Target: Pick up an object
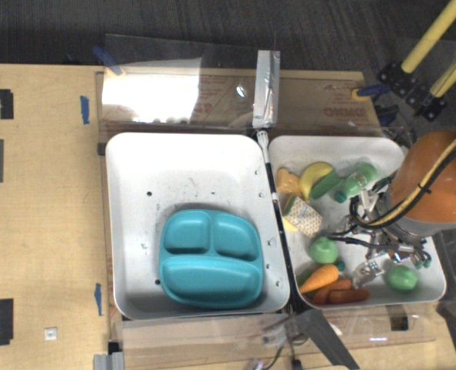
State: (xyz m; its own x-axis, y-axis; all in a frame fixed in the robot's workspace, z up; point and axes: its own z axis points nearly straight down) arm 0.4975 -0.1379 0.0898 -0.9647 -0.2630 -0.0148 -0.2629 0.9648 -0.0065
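Hand (378, 262) low in my right bin (428, 290), among toy food: carrot (319, 277) left, green ball (402, 277) right. Can't tell its state or if anything's held.

My bench (35, 230): tan board surface, black corner marks at the left edge of the frame, blue tape bits. Directly on it: left white bin (135, 168) at centre; right white bin (424, 287) beside it, at the frame's right.
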